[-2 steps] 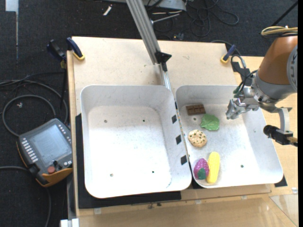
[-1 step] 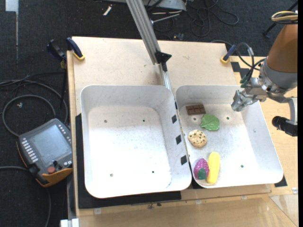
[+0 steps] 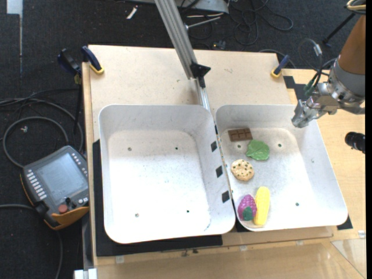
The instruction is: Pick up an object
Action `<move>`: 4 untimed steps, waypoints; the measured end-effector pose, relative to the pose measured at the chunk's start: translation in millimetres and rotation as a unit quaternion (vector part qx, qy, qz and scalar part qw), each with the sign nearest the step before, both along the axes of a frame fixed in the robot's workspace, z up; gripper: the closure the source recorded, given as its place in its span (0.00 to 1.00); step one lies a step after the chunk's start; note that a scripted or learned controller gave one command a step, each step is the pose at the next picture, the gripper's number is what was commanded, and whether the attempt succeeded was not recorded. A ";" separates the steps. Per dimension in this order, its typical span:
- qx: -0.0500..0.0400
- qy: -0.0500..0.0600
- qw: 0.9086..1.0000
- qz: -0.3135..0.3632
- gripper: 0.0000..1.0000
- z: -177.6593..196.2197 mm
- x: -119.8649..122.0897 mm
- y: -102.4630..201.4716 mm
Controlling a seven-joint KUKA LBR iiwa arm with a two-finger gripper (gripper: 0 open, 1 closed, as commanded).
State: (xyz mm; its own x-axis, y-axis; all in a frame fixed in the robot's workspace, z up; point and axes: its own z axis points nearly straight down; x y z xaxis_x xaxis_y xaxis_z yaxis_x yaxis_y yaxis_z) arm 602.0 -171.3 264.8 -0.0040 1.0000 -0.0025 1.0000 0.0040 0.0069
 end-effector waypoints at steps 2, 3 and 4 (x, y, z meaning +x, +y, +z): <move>0.002 0.004 1.000 0.002 1.00 1.0 -25.7 115.4; 0.002 0.005 1.000 0.002 1.00 0.6 -49.3 166.1; 0.002 0.004 1.000 0.002 1.00 -6.9 -58.7 223.7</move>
